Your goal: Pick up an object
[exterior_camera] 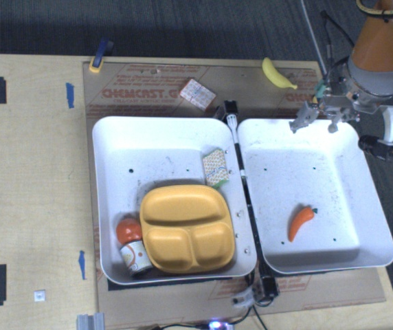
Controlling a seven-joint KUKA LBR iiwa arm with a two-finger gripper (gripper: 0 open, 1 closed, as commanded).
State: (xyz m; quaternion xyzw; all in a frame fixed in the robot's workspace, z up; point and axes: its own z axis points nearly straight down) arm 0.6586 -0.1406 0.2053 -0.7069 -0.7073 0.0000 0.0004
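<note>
Nearest the camera, an orange plastic carrot [301, 222] lies loose on the right-hand white bin's [375, 215] floor, free to grasp, while beyond its far rim the two-finger gripper [317, 117] hangs open and empty.

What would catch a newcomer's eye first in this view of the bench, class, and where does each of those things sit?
The big yellow compartment tray stands out first, filling the near part of the left bin, with a red and white object tucked at its left. In the right bin a lone orange carrot lies near the middle. A yellow banana rests on the board beyond the bins, close to the gripper at the right bin's far edge.
</note>
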